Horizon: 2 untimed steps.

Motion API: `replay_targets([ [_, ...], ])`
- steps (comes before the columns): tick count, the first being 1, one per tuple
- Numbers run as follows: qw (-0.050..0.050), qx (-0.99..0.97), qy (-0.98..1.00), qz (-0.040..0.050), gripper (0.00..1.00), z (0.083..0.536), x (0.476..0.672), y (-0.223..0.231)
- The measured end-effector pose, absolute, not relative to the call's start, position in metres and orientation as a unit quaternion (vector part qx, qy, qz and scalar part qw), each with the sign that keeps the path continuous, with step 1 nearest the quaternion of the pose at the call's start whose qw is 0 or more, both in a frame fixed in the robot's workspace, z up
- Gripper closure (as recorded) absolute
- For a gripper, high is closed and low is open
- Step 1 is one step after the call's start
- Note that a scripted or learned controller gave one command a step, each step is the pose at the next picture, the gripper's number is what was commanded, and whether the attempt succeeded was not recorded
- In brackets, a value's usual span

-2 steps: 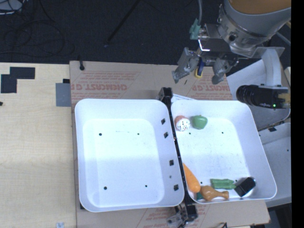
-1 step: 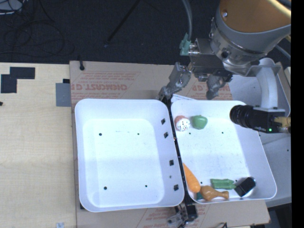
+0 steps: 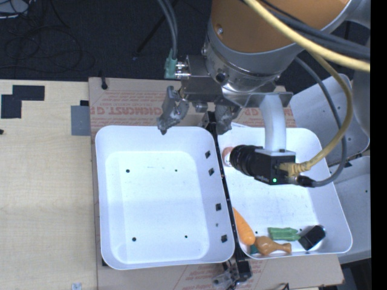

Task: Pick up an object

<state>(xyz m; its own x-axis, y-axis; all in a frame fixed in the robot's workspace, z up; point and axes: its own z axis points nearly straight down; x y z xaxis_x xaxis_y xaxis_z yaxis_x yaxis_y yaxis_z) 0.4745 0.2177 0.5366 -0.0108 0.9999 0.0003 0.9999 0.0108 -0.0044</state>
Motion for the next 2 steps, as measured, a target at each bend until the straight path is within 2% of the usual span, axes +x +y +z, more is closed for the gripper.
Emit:
replay_targets([
  [1,0.000,-0.709,-0.705,0.0019,0.00,0.537,0.508,0.164],
  [2,0.001,-0.706,-0.708,0.0021,0.00,0.538,0.475,0.151],
])
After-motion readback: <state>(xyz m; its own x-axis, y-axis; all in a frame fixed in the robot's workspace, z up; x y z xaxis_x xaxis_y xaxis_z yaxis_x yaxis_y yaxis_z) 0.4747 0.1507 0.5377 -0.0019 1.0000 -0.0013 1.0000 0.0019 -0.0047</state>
